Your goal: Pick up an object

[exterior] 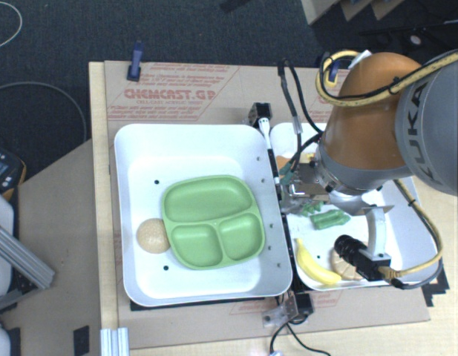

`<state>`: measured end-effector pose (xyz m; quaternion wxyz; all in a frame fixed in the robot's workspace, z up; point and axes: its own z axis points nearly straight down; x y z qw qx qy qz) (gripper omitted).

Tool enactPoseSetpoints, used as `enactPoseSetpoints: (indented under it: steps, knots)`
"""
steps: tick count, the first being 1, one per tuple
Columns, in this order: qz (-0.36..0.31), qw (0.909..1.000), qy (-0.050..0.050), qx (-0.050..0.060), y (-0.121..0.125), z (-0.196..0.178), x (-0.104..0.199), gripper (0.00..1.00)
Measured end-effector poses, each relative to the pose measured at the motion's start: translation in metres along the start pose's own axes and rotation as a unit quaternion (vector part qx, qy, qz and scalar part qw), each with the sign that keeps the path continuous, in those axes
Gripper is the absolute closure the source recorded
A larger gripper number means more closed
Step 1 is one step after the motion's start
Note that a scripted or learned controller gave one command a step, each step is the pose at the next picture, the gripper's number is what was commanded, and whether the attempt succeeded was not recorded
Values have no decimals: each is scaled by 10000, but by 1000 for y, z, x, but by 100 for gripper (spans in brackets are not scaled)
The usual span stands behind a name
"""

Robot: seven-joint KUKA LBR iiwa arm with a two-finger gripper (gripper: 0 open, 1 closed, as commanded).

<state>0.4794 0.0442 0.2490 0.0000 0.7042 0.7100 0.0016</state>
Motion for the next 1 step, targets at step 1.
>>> enactPoseSetpoints:
  steps: [1]
  knots:
    - [12,10000,-1,-10,1,-38,41,100]
